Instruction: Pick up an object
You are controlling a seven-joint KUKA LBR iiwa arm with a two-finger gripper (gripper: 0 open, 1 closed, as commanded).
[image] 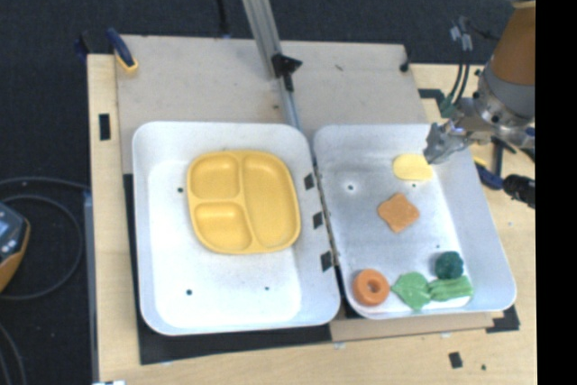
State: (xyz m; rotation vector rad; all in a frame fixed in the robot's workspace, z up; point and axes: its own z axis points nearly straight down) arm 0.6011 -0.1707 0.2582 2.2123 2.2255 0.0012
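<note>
The right bin (pixel 361 160) holds a flat pale yellow piece (pixel 412 167) near its far right side, an orange-brown square piece (pixel 398 213) in the middle, an orange ring (pixel 370 287) at the front, a light green leafy piece (pixel 430 289) beside it and a dark green broccoli-like piece (pixel 448 264). My gripper (pixel 439 145) hangs just right of and above the yellow piece, at the bin's right rim. Nothing shows between its fingers.
The left bin (pixel 162 284) carries a yellow divided plate (pixel 243 199). A metal pole (pixel 255 9) slants up from the bench behind the bins. Cables and the arm's base crowd the right side.
</note>
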